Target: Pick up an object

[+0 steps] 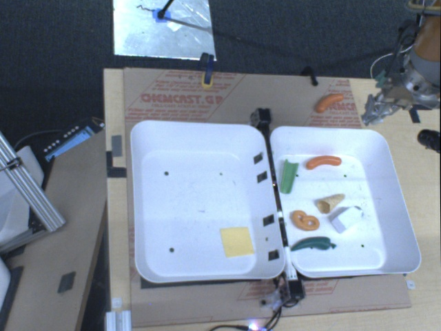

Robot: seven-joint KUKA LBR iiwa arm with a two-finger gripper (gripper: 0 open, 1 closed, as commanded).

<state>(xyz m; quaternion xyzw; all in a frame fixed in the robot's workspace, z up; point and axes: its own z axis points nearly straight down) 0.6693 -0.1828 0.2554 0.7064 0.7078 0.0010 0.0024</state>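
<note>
Dark carpet surrounds a cardboard-topped bench (172, 92) that bears two shallow white bins side by side.

1. Gripper. I see the gripper (375, 110) at the 2 o'clock corner of the view, hanging over the cardboard just outside the far right corner of the right bin (396, 185). Its finger state is too small and blurred to read; I cannot tell whether it stands wide or narrow. Nothing shows between the tips.

2. Nearest object. An orange sausage (329, 103) lies on the cardboard at roughly 9 o'clock from the gripper, outside both bins.

3. Right bin contents. A second orange sausage (323, 162) lies near the far wall. A green strip (288, 175) lies by the inner wall. A tan cone (329, 202), a pretzel (304, 220) and a white block (345, 218) cluster at the centre. A dark green pepper (313, 244) lies toward 6 o'clock.

4. Left bin (148, 185) contents. A yellow square (237, 241) lies toward its near right corner.

5. Task status. I judge the pick as not yet done: every object rests on a surface, and none is lifted. Remaining steps: select a target, descend over it, close, lift. The loose sausage on the cardboard is the closest candidate; the right bin holds the densest choice.
</note>
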